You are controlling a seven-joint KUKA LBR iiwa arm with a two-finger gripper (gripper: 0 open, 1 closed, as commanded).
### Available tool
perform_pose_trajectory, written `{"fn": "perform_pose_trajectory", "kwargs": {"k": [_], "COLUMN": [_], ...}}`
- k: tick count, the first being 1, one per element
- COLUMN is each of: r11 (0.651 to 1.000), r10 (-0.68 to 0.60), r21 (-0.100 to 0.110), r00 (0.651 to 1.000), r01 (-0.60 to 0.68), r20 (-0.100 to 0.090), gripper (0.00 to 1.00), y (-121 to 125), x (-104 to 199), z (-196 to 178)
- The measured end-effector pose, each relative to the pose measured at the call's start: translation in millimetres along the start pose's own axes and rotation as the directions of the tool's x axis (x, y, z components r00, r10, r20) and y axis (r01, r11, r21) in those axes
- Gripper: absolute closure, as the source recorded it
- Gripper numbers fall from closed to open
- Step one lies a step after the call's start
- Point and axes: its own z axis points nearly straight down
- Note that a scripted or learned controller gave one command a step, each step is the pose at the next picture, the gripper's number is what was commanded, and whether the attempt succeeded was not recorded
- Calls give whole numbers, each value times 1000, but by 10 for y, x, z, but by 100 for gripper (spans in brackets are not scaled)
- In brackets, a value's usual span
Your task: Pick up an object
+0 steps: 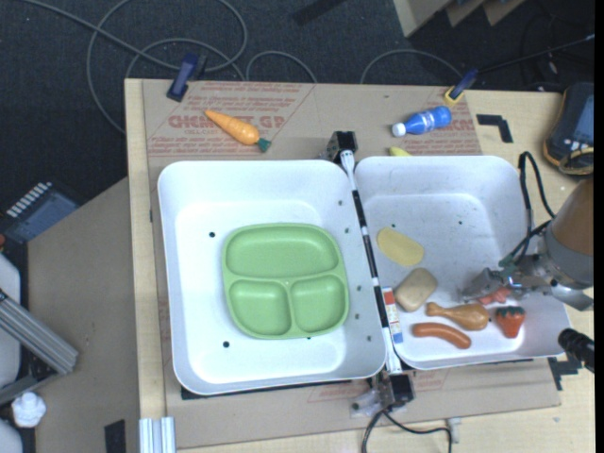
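The right bin (444, 182) holds several toy foods: a pale yellow chip-like piece (400, 246), a tan potato-like lump (414, 289), a brown drumstick (461, 313), an orange-red sausage (441, 333) and a red strawberry-like piece (511, 321). My gripper (493, 284) reaches in from the right, low over the bin's right side, just above the drumstick and left of the strawberry. A small red-orange thing lies right by its tips; whether it is gripped is unclear.
The left bin (189, 253) carries a green three-compartment tray (283, 279). Behind the bins on the bench lie a toy carrot (236, 127), a blue and white bottle (423, 122) and a blue clip (184, 75). Cables run across the floor beyond.
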Motion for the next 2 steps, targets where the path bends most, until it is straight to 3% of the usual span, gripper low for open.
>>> {"fn": "perform_pose_trajectory", "kwargs": {"k": [1,2], "r11": [1000,1000], "r10": [-1,-4], "r21": [-8,-5], "r00": [1000,1000], "r01": [1,4], "r20": [2,0], "gripper": [100,100], "y": [27,1077], "x": [3,577], "z": [-121,-437]}}
